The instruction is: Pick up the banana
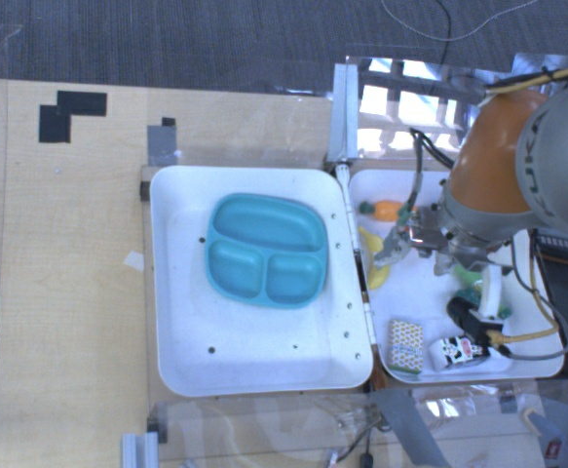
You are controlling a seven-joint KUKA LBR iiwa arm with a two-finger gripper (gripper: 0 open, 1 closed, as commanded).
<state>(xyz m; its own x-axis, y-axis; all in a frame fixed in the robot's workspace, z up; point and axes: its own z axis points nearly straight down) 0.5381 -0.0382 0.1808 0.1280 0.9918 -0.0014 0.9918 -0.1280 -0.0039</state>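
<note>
The banana is yellow and lies along the left wall of the right bin, partly covered by the gripper. My gripper hangs low over the banana's middle, at the end of the grey arm with its orange band reaching in from the right. Whether the gripper touches the banana is hidden by the wrist.
A small orange item lies just behind the gripper. A green object, a checkered packet and a black-and-white item sit in the right bin's front half. The left bin holds a blue divided plate.
</note>
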